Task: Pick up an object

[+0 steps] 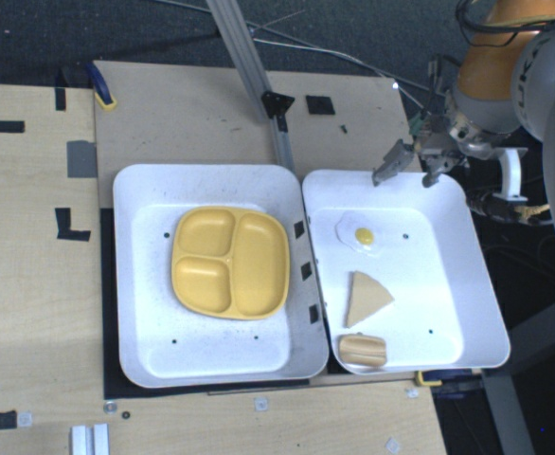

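Camera view shows the gripper (408, 171) with fingers spread apart and nothing between them, hovering over the far rim of the right bin (476, 282). Below it lie a fried egg (361, 236), then a tan wedge (365, 299) whose tip points toward the egg, then a bread roll (363, 351) lying crosswise against the near wall. Bare floor runs down the bin's right side. Left bin (145, 282) holds a yellow divided plate (230, 262), perhaps slightly skewed.
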`<state>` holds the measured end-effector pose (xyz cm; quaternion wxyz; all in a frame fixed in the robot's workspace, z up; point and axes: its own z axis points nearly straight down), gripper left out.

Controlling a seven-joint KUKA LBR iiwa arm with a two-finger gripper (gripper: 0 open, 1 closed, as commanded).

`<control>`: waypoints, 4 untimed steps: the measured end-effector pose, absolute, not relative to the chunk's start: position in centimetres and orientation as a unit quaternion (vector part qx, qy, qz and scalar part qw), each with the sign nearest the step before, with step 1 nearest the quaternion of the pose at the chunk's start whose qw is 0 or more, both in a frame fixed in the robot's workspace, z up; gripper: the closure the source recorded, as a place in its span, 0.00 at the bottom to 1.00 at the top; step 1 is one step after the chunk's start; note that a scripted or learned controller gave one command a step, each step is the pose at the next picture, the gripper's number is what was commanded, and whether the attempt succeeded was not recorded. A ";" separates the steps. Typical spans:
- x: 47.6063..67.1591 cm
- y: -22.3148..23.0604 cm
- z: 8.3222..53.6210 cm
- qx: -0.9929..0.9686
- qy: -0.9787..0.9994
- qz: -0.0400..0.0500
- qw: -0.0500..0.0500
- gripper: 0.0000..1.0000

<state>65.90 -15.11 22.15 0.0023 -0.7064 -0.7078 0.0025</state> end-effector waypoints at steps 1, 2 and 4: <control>65.5 -15.1 15.6 -0.707 -0.708 0.003 0.003 0.00; 64.9 -14.8 11.1 -0.706 -0.708 0.002 0.002 0.00; 65.4 -14.8 16.7 -0.707 -0.708 -0.001 -0.001 1.00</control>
